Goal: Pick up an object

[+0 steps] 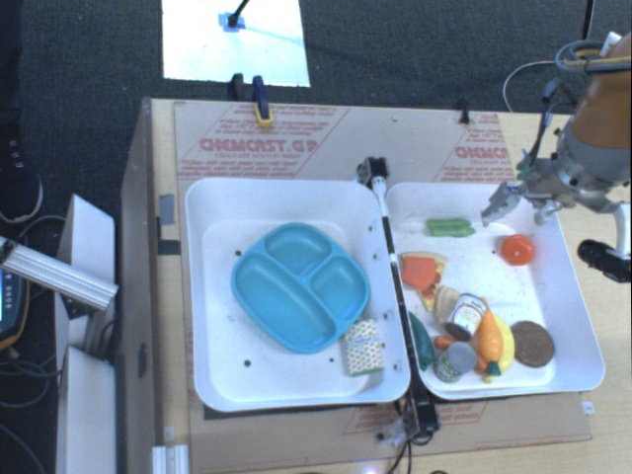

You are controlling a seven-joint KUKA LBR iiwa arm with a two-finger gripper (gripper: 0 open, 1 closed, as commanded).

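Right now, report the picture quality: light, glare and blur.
Camera view: even, soft light with faint shadows; the white bins look bright but not washed out; the gripper and arm are slightly blurred; the small toys in the right bin look soft.

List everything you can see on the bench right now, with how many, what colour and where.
Shallow plastic bins: two, white, side by side on the bench.
Divided plastic plate: one, light blue, left bin.
Small patterned packet: one, green-white, left bin, touching the plate's near edge.
Long green vegetable toy: one, right bin, far side.
Round tomato toy: one, red-orange, right bin.
Pizza slice toy: one, orange-red, right bin.
Flat round disc: one, brown, right bin, near corner.
Pile of mixed toys and cans: right bin, near side; count unclear.
Gripper: one, grey, above the right bin's far edge.
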